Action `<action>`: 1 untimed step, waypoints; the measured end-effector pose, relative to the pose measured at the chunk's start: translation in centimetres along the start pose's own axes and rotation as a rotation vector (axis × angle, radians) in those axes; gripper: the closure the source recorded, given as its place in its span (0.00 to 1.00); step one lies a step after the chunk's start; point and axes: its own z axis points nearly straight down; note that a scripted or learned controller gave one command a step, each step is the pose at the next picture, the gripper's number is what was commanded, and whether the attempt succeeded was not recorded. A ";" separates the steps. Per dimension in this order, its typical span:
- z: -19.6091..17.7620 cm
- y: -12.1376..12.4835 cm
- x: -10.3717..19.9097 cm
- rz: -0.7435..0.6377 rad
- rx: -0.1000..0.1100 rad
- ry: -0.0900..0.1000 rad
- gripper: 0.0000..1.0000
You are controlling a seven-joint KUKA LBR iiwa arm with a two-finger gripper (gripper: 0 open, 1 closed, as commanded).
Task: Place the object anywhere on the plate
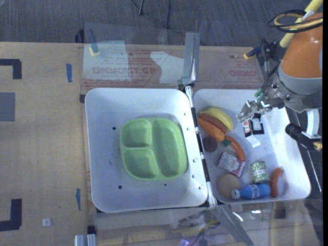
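While the gripper [251, 110] hangs over the right bin [296, 158], upper part, we can't tell its jaw state, and we see nothing held. Green plate [153, 148] sits in the left bin [100, 137], three compartments. Objects lie in the right bin: banana [220, 117] and carrot [211, 126], long axes running upper-left to lower-right, blue bottle [252, 191] lying roughly left-right.
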 end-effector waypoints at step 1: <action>1.6 4.1 7.4 0.126 0.002 -0.002 1.00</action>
